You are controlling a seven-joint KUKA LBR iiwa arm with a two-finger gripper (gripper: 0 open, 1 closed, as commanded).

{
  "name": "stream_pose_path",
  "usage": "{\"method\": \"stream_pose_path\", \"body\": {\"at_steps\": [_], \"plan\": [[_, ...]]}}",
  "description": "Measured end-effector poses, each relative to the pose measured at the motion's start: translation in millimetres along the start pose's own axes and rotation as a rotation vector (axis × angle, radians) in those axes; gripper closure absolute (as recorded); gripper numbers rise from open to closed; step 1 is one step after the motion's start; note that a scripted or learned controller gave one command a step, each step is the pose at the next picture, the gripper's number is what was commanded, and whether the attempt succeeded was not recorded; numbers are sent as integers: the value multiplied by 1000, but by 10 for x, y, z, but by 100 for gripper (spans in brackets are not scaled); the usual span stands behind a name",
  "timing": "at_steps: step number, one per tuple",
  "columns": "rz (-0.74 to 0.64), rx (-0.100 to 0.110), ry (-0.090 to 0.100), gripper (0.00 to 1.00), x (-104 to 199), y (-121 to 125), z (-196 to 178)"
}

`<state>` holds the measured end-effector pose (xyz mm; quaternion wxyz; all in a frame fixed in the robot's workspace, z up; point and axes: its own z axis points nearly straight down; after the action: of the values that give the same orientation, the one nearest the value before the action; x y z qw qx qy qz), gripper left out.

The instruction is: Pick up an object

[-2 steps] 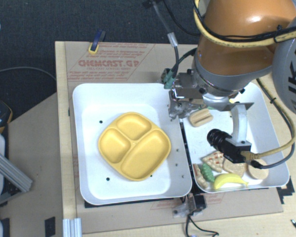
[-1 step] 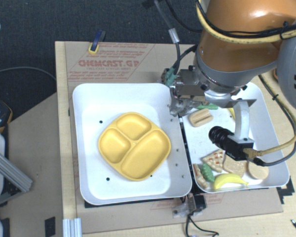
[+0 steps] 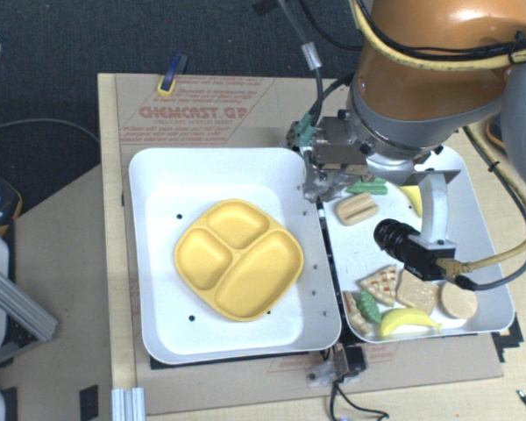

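My gripper (image 3: 318,181) hangs low over the upper left corner of the right bin (image 3: 500,288), close to the wall shared by the two bins. Just right of it lie a tan bread roll (image 3: 355,209) and a green bean pod (image 3: 368,187); nothing shows held. A yellow piece (image 3: 412,198) peeks out beside the white bracket (image 3: 435,204). At the bin's front lie a patterned cracker (image 3: 379,281), a toast slice (image 3: 414,293), a round biscuit (image 3: 458,302), a banana (image 3: 408,323) and a small green item (image 3: 368,305).
A yellow three-compartment plate (image 3: 238,258) sits in the middle of the left bin (image 3: 153,200). The arm's orange band (image 3: 438,24) and a black cylinder with a cable (image 3: 405,244) overhang the right bin, hiding part of it.
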<state>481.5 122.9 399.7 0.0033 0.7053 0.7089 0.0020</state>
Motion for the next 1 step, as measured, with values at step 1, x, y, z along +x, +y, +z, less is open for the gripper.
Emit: {"method": "stream_pose_path", "body": {"at_steps": [1], "plan": [[8,16,0,100,-49,87,607]]}}
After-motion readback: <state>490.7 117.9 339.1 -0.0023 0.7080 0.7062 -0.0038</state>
